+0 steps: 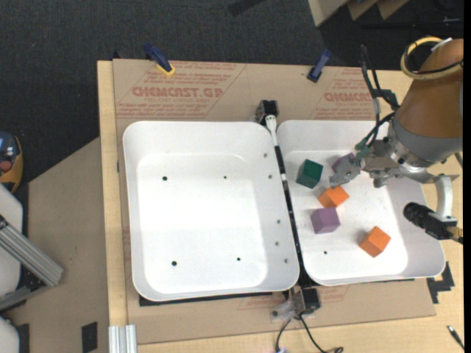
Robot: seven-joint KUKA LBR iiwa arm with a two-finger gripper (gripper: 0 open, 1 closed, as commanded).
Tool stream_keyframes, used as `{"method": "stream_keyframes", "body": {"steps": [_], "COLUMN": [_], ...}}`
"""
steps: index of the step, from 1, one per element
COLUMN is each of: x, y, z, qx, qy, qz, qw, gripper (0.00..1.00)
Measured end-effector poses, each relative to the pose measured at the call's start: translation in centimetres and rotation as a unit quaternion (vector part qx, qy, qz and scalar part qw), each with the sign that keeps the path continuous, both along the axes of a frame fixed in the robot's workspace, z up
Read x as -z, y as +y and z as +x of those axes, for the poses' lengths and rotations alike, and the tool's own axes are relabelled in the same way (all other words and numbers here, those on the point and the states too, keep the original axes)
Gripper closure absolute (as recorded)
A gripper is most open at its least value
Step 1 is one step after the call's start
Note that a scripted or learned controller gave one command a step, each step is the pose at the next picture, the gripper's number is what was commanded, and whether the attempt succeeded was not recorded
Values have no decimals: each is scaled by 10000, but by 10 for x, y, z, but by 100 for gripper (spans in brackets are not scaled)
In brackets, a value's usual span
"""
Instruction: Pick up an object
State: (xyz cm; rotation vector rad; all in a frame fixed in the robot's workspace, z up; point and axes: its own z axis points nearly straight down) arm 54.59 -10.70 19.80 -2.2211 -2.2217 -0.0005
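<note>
The right bin (419, 263) holds several small blocks. A green cube (310, 173) lies near its left wall. An orange block (333, 195) sits just right of and below it, and a purple cube (324, 220) lies below that. A second orange cube (375, 241) rests toward the bin's front right. My gripper (347, 169) hangs low over the bin's upper middle, right of the green cube and just above the first orange block. A greyish-purple shape sits at its tip, and I cannot make out what it is.
The left bin (132, 197) sits beside the right one, the two meeting along a black seam (283, 197). Blue clamps (159, 59) pin the cardboard base at the back. The arm's grey and orange body (434, 101) covers the right bin's far right corner.
</note>
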Motion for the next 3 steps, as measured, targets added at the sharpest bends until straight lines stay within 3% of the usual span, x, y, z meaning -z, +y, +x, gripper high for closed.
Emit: {"method": "stream_keyframes", "body": {"steps": [1,3], "x": [116,110], "y": [-18,-18], "z": [-1,2], "qx": [15,5], "qy": [54,3], "qz": [7,-1], "qw": [10000,10000], "gripper": [0,0]}}
